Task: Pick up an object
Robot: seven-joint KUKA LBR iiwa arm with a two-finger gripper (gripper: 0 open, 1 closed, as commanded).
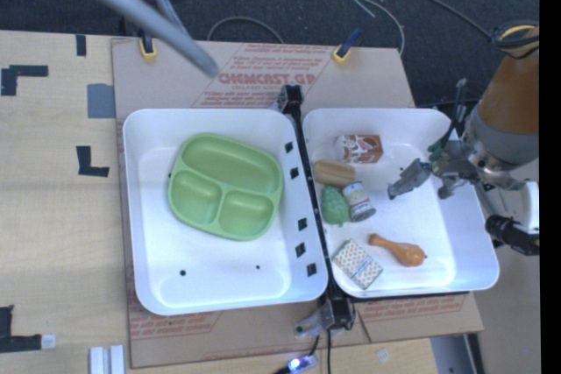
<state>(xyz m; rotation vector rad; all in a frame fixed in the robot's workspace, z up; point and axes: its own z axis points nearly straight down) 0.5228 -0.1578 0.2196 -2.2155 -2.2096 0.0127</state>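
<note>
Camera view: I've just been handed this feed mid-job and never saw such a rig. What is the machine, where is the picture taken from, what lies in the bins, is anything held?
One fixed camera looks down at a slant on a bench with two shallow white bins. The grey machine with the orange band at the right is a robot arm; its end effector hangs over the right bin, with nothing visibly held. The left bin holds a green divided tray. The right bin holds a brown-and-white packet, a tan cylinder, a small can, a green lump, a patterned packet and an orange drumstick-shaped toy.
</note>
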